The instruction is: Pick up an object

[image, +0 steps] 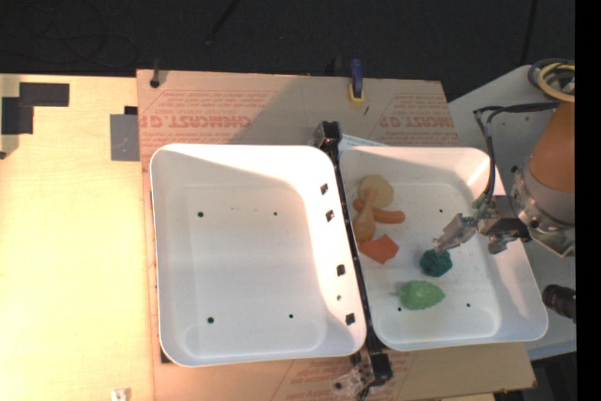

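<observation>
So the grey arm with the orange band [562, 150] reaches in from the right edge of the frame, and its two-finger gripper [449, 241] hangs low over the right white bin [512, 319]. The fingers look slightly parted, tips just above a small dark teal lump [437, 264], nothing between them. Lower down sits a green lump [420, 295]; left of centre there's a flat orange piece [379, 249], an orange carrot-like stick [384, 216] and a pale tan blob [375, 192].

**Arm cut off at right edge**

The arm [562, 166] runs out of the frame at the right edge, most of it unseen. The hand [457, 236] is too small to tell its finger state. It overlaps the teal lump [436, 263]; contact is unclear.
</observation>
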